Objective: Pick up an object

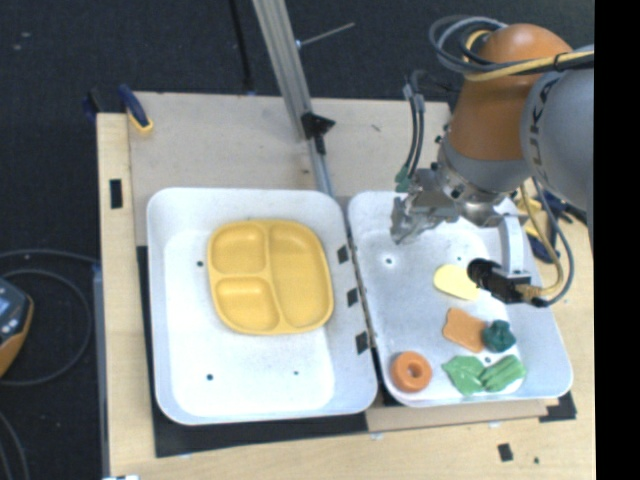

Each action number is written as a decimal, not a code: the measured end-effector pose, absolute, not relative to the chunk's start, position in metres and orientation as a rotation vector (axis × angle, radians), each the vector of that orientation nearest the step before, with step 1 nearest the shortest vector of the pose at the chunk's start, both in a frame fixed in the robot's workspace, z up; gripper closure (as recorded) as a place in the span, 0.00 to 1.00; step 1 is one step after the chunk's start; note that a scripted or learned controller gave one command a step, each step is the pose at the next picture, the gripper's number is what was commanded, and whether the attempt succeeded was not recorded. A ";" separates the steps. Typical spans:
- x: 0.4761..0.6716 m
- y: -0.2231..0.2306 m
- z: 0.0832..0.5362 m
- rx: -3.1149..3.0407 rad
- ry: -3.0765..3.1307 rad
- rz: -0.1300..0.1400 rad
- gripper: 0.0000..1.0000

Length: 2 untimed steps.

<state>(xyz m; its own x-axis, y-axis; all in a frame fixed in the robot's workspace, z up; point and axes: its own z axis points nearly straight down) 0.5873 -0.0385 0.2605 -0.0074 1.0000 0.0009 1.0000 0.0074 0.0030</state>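
Observation:
The right bin [400, 268] holds several small toys along its near side: a pale yellow oval piece [455, 282], an orange block [464, 328], a dark green lump [498, 336], a light green leafy piece [484, 374] and an orange ring [410, 370]. My gripper [404, 228] hangs over the far left part of that bin, above bare floor, well apart from the toys. Nothing shows between its fingers [398, 226].
The left bin [180, 368] bears a yellow divided plate [270, 274] in its middle. A metal pole [285, 63] slants up from behind the bins. The arm's orange band [500, 88] sits over the right bin's far corner.

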 end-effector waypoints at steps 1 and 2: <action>0.602 0.010 0.267 2.212 2.229 0.005 1.00; 0.614 0.053 0.253 2.214 2.227 0.002 1.00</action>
